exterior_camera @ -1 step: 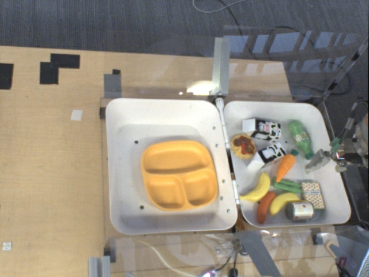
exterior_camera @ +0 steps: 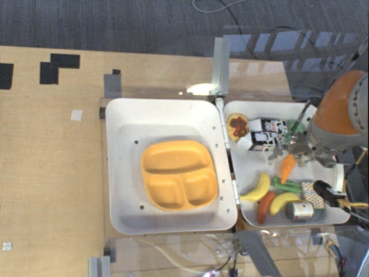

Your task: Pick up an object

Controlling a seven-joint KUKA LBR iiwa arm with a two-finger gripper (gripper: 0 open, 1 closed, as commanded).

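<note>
The gripper [exterior_camera: 290, 149] sits low over the right bin [exterior_camera: 249, 172], its fingers lost in clutter, so whether it grips cannot be told. An orange carrot [exterior_camera: 287, 166] with green top lies just beneath it. Two bananas [exterior_camera: 258, 188] lie nearby; one yellow tray [exterior_camera: 177, 173] fills the left bin [exterior_camera: 124, 172]

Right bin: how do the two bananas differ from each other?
The left banana lies steeply slanted, with its tip toward the carrot; the right banana lies nearly flat. The left one sits bare on the bin floor beside the red sausage; the right one touches the silver can. Both are yellow, curved and similar in size.
</note>
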